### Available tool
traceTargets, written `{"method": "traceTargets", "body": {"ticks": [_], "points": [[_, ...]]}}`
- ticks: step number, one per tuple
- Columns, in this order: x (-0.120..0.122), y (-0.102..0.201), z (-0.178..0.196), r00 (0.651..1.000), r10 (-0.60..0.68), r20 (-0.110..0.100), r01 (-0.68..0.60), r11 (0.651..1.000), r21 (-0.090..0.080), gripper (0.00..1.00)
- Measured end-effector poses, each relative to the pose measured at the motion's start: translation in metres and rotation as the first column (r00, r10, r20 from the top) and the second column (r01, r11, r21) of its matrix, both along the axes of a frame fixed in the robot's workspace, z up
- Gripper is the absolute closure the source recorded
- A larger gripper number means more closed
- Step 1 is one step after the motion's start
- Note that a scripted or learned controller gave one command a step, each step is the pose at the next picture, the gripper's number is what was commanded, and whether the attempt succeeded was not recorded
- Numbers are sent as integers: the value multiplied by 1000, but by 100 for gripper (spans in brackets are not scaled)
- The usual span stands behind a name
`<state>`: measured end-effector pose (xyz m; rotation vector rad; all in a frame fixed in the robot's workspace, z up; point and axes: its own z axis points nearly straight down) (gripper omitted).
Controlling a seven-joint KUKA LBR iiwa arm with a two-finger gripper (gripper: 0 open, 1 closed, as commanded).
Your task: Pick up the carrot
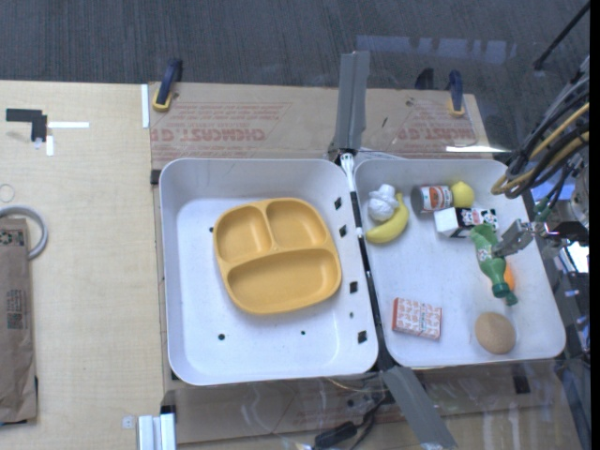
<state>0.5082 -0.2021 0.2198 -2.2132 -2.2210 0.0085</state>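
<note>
Right bin [539, 350], far right edge: carrot [508, 275], orange, mostly hidden under green bottle [491, 262]. My gripper [515, 238] just above it; whether my jaws are spread, I cannot tell

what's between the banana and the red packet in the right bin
Nothing: in the camera view, bare white bin floor runs from the banana down to the red packet.
</note>
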Motion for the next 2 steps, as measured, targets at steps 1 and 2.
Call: {"method": "traceTargets", "body": {"ticks": [1,2], "points": [[66,-19,-24,1000,-7,2,7,1000,-1,0],[2,-20,-63,994,-107,0,107,994,0,0]]}}
